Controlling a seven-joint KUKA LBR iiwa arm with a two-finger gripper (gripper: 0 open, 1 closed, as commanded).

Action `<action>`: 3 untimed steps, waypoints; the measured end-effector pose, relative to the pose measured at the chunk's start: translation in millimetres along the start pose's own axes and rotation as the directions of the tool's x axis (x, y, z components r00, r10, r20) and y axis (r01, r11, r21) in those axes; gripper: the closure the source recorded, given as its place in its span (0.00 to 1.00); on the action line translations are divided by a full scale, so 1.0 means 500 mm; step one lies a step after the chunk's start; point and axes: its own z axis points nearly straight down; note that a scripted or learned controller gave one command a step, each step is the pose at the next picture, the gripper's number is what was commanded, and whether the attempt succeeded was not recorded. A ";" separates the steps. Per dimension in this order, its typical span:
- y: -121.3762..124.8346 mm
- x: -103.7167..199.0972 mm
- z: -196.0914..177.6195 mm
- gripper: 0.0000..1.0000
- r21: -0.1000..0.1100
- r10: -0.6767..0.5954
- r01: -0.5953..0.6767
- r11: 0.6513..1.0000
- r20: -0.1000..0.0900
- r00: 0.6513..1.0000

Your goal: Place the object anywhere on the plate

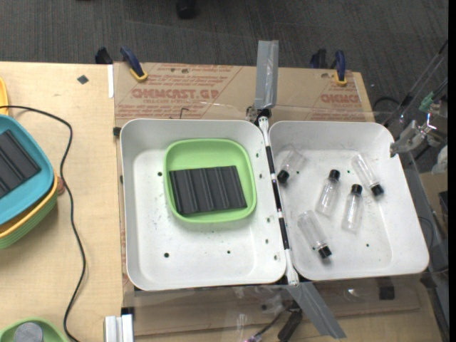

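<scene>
A: What shows of the robot itself?

B: At three o'clock, a small silver-grey metal gripper (407, 140), angular and shiny, pale bits behind it. It's too small to tell screws or markings.

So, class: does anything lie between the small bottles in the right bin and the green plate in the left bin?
Only the raised rims where the two bins meet. The bottles must be lifted over them. A dark ridged pad covers the plate's middle.
</scene>
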 end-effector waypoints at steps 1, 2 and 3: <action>-0.019 -0.025 -0.128 0.00 0.000 0.209 -0.209 0.978 0.000 0.978; -0.011 -0.030 -0.144 0.00 0.002 0.338 -0.338 0.941 0.001 0.941; 0.023 -0.018 -0.088 0.00 0.004 0.474 -0.474 0.880 0.002 0.880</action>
